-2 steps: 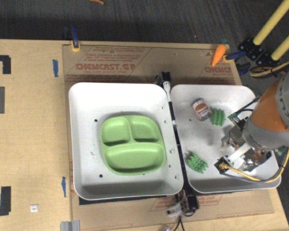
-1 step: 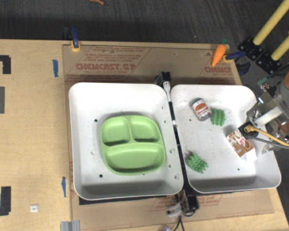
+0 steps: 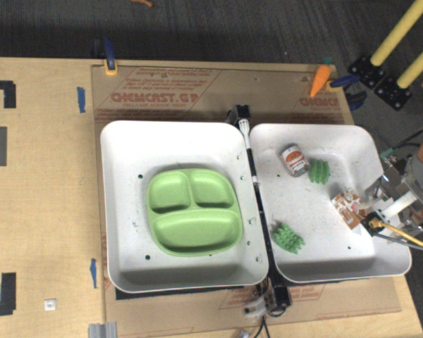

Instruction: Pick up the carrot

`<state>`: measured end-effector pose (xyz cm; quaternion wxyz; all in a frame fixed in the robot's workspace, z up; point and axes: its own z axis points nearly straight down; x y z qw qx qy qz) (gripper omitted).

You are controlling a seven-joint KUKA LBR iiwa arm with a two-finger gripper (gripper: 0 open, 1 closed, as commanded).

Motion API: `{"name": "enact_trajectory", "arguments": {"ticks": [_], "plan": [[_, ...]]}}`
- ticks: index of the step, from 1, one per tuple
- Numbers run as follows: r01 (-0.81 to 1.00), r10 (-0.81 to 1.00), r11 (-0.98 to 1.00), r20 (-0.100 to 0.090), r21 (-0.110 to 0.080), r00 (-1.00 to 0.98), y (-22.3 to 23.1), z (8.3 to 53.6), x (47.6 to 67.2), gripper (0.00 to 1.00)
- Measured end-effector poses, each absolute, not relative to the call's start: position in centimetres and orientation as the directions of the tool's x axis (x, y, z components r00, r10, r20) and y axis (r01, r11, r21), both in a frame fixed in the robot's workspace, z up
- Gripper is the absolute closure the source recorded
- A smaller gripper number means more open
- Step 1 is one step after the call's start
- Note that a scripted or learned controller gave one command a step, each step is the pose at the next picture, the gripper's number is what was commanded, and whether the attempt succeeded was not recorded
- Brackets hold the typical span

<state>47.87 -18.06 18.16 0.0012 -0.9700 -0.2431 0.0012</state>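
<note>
Brown bench with two white bins, gripper parked at the right bin's edge, can't tell its state, so it's pre-reach: carrot sits well beyond it, outside the bins.

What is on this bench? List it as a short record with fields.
carrot: on the cardboard behind the right bin, outside both bins
gripper: over the right bin's right edge, apart from the carrot
left bin: holds a green divided plate
right bin: holds a small can, an upper green toy and a lower green toy
</note>
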Motion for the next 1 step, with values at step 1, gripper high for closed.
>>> {"name": "enact_trajectory", "arguments": {"ticks": [1], "plan": [[0.221,0.221,-0.975,-0.002,-0.004,0.975,-21.44,13.07,47.9,0.0]]}}
